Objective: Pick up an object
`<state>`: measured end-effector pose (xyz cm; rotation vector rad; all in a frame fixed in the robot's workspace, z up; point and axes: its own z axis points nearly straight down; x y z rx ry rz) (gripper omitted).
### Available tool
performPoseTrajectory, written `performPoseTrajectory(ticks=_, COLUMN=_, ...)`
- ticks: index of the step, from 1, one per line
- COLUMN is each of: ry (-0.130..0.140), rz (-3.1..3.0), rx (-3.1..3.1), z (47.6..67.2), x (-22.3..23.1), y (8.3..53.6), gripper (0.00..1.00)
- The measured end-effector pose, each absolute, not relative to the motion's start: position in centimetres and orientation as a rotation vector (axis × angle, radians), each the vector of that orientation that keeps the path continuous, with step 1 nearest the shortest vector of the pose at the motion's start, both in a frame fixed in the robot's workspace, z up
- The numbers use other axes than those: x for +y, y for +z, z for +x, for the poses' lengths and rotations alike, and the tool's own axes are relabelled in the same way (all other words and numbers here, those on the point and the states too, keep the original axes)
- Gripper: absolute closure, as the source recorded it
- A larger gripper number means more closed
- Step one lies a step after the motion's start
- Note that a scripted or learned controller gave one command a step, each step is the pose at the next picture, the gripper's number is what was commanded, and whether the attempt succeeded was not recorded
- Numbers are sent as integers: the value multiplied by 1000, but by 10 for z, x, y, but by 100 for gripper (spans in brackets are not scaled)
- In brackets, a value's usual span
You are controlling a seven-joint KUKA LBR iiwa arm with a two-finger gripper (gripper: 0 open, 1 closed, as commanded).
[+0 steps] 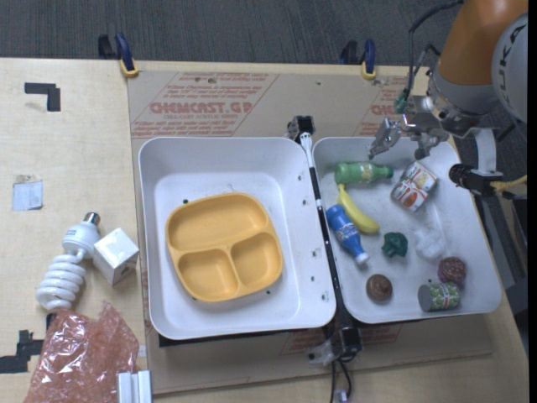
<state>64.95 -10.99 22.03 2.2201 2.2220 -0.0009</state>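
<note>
Green plastic bottle lies on its side just below my fingers, which hang spread and empty; light, stiff and slippery, it's best pinched across its middle, I judge.

Two white bins on a tan board printed with red lettering. In the left one sits a yellow-orange divided tray. Over in the right, a green bottle, a yellow banana, a blue bottle with a white cap, a red-and-white can, dark green broccoli, a brown chocolatey round thing, a maroon ball, and a green-labelled can. Outside, a white spiral bulb and crinkled pinkish-red plastic. The arm is orange over grey.
</note>
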Motion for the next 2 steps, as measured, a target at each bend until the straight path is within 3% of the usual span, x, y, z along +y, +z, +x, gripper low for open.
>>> performPoseTrajectory(ticks=1, ry=-5, rz=2223, rx=2226, z=658, x=-131, y=92, gripper=0)
performPoseTrajectory(ticks=2, ry=0, rz=2223, rx=2220, z=595, x=-112, y=93, gripper=0)
